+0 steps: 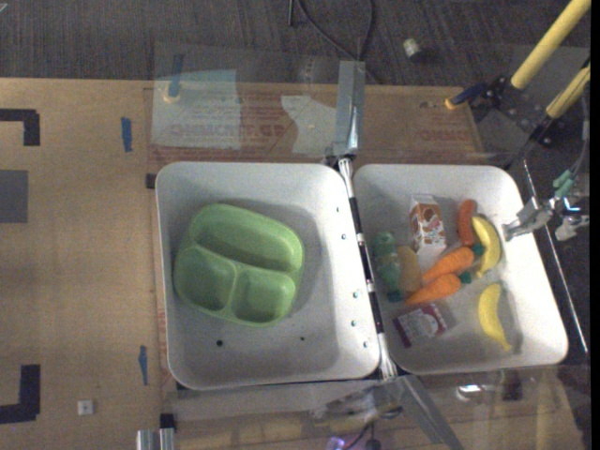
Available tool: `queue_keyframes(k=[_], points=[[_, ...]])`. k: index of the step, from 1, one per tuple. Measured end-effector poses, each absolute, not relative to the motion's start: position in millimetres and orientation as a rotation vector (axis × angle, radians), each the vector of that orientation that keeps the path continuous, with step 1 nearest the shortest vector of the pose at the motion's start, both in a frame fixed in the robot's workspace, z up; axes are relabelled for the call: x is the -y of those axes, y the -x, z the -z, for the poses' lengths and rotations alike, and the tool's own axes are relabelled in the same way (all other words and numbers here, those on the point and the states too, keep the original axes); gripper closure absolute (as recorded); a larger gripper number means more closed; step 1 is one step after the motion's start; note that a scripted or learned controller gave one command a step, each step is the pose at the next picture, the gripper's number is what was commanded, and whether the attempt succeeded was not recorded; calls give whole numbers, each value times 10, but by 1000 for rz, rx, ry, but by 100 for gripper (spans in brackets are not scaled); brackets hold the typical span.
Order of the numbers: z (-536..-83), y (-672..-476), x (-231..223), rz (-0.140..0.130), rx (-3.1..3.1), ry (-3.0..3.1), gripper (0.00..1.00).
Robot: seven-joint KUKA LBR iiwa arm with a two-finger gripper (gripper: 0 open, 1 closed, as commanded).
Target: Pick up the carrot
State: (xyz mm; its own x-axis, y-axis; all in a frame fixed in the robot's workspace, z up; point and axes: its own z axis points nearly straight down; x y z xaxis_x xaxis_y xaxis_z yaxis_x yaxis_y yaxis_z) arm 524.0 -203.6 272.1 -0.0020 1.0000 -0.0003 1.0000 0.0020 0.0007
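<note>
The carrot (451, 262) lies in the right bin (539, 345), off to the side of the hand (527, 219). I cannot tell if the hand is open. The carrot looks light, hard and smooth, so grab its fat middle.

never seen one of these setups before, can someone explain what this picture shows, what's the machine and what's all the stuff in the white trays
This is one photo from a camera fixed above a workbench, looking down at a slant. Two shallow white bins sit side by side. The left bin holds a green divided plate. The right bin holds toy food: two orange carrots lying side by side, two bananas, two small cartons and a few other pieces.

The machine is a robot arm reaching in from the right. Its gripper sits at the right bin's far right rim. It is too small and blurred to tell how the jaws stand, and nothing can be seen held. The carrots it is meant to pick up lie in the bin.
</note>
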Motion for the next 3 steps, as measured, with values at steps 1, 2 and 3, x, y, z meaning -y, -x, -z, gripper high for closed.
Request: queue_keyframes(k=[1, 2, 3], points=[[-1597, -5093, 1423, 0, -2192, -2252, 0], [-890, -5452, 1308, -8, -2190, -2242, 0], [-879, -5575, 1696, -8, -2004, -2411, 0]])
